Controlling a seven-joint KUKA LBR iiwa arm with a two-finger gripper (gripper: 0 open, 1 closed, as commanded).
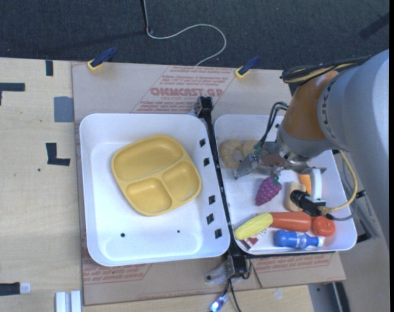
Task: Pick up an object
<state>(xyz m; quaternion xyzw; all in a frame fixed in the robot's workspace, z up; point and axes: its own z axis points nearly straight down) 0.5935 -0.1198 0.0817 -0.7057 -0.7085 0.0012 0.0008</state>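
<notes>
Gripper [244,168] hangs low in the right bin [246,119], in that bin's upper left part, close to the divider where the two bins meet. The grey arm [314,109] with its orange band comes in from the right above the bin's far side. From this slant its tip reads as a grey blur, so how far open it is cannot be told, nor whether it has hold of anything. A pale tan round piece [231,149] lies just beside the tip, toward the bin's far left corner; whether the two touch cannot be told. A purple bunch of grapes [268,190] lies near the tip on the other side, toward the middle of the bin, tilted with its narrow end pointing to the near edge. Along the near wall of the same bin a yellow corn cob [253,226] lies on a slant, its upper end touching or just beside a long orange toy [293,221] with a red end, which runs toward the right wall. A blue and white bottle [296,240] lies on its side between that toy and the near wall. The left bin [151,239] holds a yellow divided plate [157,174], flat and turned at an angle, well apart from the gripper. Both bins rest on a cardboard sheet [184,90] on the wooden bench [28,174].
</notes>
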